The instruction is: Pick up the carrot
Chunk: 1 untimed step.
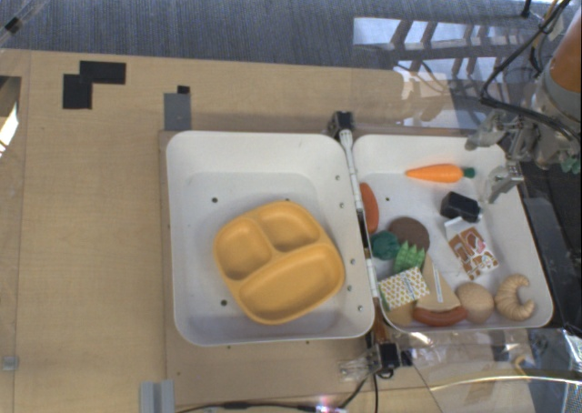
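Observation:
The carrot [435,173], orange with a small green top pointing right, lies flat near the far wall of the right bin [536,256]. My gripper [492,162] hangs just to the right of the carrot's green end, over the bin's far right corner. Its two fingers stand apart, open, with nothing between them. They do not touch the carrot.
Close by the carrot lie a black block [461,206] and a printed carton [473,250]. A red sausage [368,206], brown disc [409,232], green broccoli [385,244], bun [474,300] and croissant [516,297] crowd the near half. A yellow divided plate [277,261] sits in the left bin [195,220].

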Each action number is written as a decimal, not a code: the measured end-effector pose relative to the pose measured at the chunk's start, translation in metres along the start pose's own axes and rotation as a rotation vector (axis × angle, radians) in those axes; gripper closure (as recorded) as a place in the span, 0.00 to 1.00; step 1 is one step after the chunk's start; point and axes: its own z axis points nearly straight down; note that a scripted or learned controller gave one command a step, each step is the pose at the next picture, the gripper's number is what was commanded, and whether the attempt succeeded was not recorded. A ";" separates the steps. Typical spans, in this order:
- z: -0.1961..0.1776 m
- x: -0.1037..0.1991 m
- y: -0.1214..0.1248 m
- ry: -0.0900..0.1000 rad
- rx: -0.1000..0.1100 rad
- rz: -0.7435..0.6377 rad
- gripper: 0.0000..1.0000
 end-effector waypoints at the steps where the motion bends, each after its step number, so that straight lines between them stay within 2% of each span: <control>1: 0.116 -0.045 -0.003 0.010 -0.003 0.128 0.00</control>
